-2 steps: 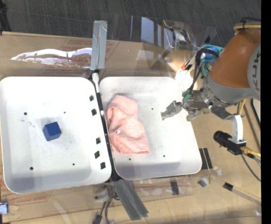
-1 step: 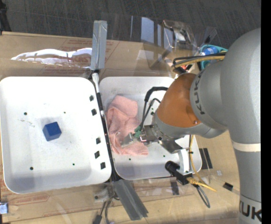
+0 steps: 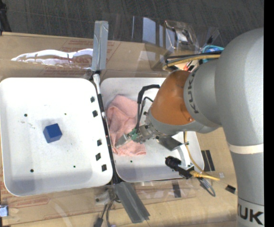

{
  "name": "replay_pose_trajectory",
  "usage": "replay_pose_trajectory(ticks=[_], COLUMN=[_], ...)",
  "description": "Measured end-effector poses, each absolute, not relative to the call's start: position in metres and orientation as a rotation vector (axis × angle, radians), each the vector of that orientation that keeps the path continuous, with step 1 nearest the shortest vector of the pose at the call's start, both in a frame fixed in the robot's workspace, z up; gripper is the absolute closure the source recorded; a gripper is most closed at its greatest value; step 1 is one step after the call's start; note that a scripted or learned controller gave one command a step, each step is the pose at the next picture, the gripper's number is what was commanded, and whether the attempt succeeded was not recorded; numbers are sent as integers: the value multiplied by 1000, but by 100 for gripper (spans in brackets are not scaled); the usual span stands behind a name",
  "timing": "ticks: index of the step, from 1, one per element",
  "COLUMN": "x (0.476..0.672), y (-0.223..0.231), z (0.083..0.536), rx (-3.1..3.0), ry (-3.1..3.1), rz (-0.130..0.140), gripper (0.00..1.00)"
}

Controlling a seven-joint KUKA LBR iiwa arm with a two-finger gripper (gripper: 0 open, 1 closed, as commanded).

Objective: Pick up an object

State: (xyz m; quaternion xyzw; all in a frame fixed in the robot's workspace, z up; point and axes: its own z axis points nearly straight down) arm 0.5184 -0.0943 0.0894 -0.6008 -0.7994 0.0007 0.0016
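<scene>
Reaching down into the right bin (image 3: 127, 173), the gripper (image 3: 131, 137) sits against the near edge of the pink cloth (image 3: 123, 122); you cannot tell how it is set from this slant. The step looks like the grasp attempt on the cloth. Next, you would want a closure and a straight lift. Left of the cloth, across the divider, a blue cube (image 3: 52, 132) lies in the left bin (image 3: 14, 174).

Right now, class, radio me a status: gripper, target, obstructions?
Gripper down on pink cloth, right bin. Grasp unconfirmed. Blue cube alone, left bin.
</scene>
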Motion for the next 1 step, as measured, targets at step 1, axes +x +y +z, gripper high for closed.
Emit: replay_pose_trajectory(ticks=[1], x=[519], y=[-94], z=[96], rx=[-1877], ry=[-2511], rz=[4], gripper=[100])
